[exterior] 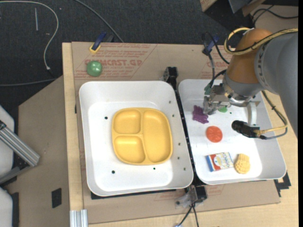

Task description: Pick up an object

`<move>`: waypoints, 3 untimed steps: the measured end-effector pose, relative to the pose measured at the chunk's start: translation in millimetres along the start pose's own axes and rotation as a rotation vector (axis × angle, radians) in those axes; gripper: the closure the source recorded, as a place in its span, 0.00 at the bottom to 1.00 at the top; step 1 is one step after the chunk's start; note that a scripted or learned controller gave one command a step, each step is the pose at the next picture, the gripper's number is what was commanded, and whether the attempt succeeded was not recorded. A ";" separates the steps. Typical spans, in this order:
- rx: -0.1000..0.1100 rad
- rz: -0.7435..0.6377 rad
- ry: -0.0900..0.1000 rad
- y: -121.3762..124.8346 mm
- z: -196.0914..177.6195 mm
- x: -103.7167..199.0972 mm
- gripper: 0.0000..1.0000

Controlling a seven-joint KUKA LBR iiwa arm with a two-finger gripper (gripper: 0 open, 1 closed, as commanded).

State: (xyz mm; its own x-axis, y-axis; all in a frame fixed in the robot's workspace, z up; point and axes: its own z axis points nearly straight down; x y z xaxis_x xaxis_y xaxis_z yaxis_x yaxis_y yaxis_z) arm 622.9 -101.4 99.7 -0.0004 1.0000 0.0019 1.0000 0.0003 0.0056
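Claw state unclear, one purple toy, one red ball, one yellow tray

We've got two bins side by side. The left bin holds a divided plate. In the right bin, a toy tomato sits near the middle, a small carton and waffle-like piece in front.
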 end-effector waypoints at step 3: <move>-0.001 -0.001 -0.003 20.1 -150.4 -7.6 1.00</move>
State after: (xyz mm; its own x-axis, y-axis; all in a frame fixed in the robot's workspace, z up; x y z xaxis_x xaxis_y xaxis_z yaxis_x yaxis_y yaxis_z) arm 642.1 -109.3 250.2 -0.0015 1.0000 -0.0008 1.0000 0.0015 0.0067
